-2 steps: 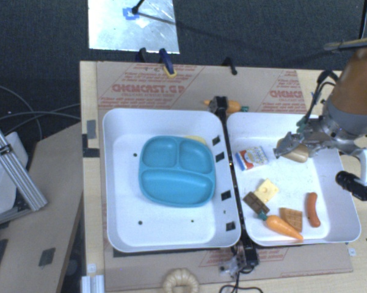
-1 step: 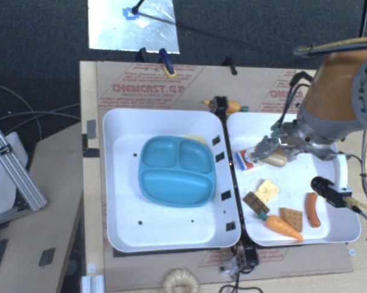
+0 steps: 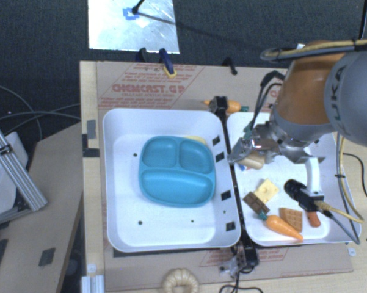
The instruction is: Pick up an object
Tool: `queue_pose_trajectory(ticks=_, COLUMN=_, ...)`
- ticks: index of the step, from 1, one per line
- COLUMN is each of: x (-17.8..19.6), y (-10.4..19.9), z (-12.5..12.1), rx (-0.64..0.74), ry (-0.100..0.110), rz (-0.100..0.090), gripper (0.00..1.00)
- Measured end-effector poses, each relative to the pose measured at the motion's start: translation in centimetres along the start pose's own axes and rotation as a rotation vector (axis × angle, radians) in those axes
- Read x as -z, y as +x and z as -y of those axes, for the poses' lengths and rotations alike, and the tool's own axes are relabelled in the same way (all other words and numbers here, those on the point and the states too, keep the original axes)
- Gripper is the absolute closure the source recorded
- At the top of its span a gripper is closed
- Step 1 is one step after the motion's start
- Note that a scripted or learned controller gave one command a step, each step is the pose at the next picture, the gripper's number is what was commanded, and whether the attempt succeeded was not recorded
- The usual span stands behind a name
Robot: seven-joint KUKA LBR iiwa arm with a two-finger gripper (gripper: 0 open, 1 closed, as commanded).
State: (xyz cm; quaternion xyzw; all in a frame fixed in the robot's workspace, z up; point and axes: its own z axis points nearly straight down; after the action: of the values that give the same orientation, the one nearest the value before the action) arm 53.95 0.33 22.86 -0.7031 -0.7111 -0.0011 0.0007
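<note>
Tool (image 3: 251, 153) at right bin (image 3: 330, 240) left wall, grip state unclear, food (image 3: 281, 215) crowded nearby

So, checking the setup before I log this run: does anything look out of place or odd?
Mostly tidy. A ring-shaped object lies outside both bins, on the bench's front edge. A yellow item is partly hidden behind the blue plate in the left bin. The toy food stays inside the right bin.

Bench (image 3: 140, 81), two white bins (image 3: 119, 182), perhaps cardboard-lined.
</note>
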Motion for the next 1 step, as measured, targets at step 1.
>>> queue_pose_trajectory(ticks=1, x=0.47, y=5.89, z=1.63, rx=-0.002, ry=0.001, rz=0.001, gripper=1.00)
